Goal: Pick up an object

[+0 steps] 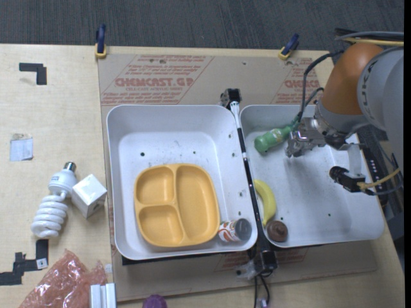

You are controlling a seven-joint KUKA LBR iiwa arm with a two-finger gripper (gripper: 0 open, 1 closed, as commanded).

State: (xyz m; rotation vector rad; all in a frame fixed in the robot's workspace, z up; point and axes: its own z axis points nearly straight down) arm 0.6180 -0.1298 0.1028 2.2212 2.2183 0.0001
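2 shallow white bins are seen side by side on the counter (58, 127), with cardboard beneath them. The left bin (168, 122) holds a yellow divided plate (176, 204) with 3 compartments, lying flat in the near half. Just beside the plate's near right corner, a small can (234, 230) lies on its side against the bin wall.

In the right bin (321, 217), a green bottle (272, 138) is lying on its side near the far left corner. A banana (266, 200) is laid along the left wall, and a small brown round object (277, 230) sits just beyond its near end, in the near left corner.

The grey arm, with its orange band (350, 76), is reached in from the right over the far part of the right bin. The pincer (299, 142) is lowered just beside the cap end of the green bottle, possibly touching it; the contact is not clearly shown. Whether the pincer is released or clenched cannot be told from this slant, and nothing is seen lifted.

On the counter to the left of the bins, a spiral light bulb (54, 201) and a small white box (89, 195) are placed touching each other. A piece of reddish plastic wrap (61, 282) is lying at the near left edge.
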